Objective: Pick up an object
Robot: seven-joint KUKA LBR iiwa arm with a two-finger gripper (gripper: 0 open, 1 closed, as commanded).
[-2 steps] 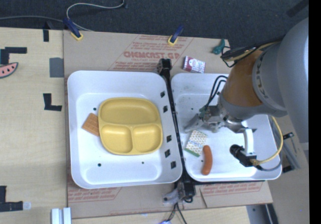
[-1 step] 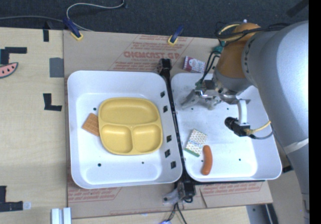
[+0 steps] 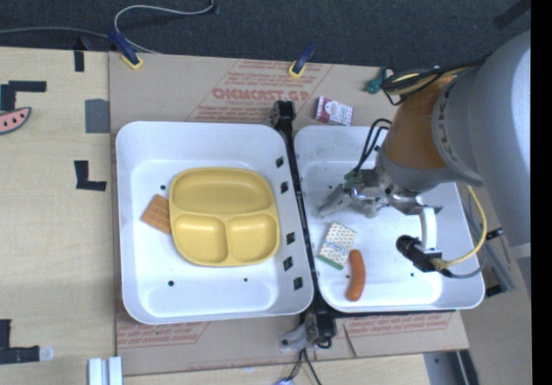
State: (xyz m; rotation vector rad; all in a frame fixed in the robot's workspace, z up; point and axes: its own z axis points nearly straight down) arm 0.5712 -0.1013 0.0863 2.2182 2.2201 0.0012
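Observation:
My gripper (image 3: 338,200) hangs low over the left part of the right bin (image 3: 448,293), pointing toward the divider between the bins. Just below it in the view lies a small white and green patterned packet (image 3: 337,245). Beside that packet, toward the bin's front edge, rests an orange-red sausage (image 3: 354,275). Nothing shows held in the gripper. The left bin (image 3: 138,159) holds a yellow divided plate (image 3: 226,215), and a brown waffle-like cracker (image 3: 157,213) sticks out from under the plate's left side.
A small red and white packet (image 3: 332,110) lies on the cardboard behind the right bin. The grey arm with its orange band (image 3: 414,129) covers the bin's right and back. Cables and a black connector (image 3: 414,251) hang over the bin's right part.

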